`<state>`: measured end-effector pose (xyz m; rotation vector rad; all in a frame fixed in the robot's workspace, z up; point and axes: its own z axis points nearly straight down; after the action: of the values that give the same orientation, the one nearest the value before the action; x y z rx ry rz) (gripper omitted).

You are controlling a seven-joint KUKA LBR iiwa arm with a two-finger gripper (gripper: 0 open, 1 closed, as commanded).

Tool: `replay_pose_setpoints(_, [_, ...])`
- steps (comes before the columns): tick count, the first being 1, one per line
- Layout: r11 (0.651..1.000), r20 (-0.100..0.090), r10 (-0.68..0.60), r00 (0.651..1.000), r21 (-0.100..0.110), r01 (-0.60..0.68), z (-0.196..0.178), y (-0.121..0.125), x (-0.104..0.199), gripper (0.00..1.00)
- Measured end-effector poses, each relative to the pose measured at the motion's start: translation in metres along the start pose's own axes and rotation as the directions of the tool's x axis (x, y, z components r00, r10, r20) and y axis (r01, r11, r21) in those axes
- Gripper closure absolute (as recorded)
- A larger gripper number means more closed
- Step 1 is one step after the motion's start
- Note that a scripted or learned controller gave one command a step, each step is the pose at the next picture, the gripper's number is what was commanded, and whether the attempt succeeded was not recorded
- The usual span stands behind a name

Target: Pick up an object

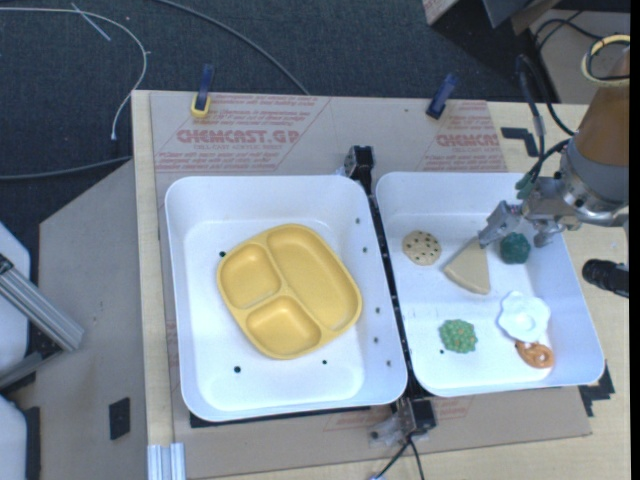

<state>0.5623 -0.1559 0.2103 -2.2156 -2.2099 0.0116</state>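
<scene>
Over right bin (pixel 590 313), fingers (pixel 497 230) beside dark green object (pixel 514 249); grip state unclear; yellow tray (pixel 289 290) in left bin (pixel 190 268).

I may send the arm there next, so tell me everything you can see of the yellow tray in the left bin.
The yellow tray is a rounded, plastic-looking plate with three compartments, one long and two smaller. It lies flat, right side up, turned at a slant, near the middle of the left bin. It rests on the bin floor, apart from the walls.

Bins: two, one on the left (pixel 190 268) and one on the right (pixel 400 208). Tray: one, yellow (pixel 289 290). Small items: six, namely cookie (pixel 421 247), wedge (pixel 470 269), dark green lump (pixel 515 249), green clump (pixel 459 335), fried egg (pixel 524 316), pretzel (pixel 535 353).
</scene>
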Motion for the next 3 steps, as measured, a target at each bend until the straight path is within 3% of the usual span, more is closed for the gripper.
replay_pose_setpoints(1, [1.0, 0.002, -0.003, 1.0, -0.013, 0.003, -0.007, 0.003, 0.0, 0.0])
replay_pose_setpoints(3, [1.0, 0.001, -0.002, 1.0, -0.007, 0.002, 0.1, -0.001, -0.003, 0.0])
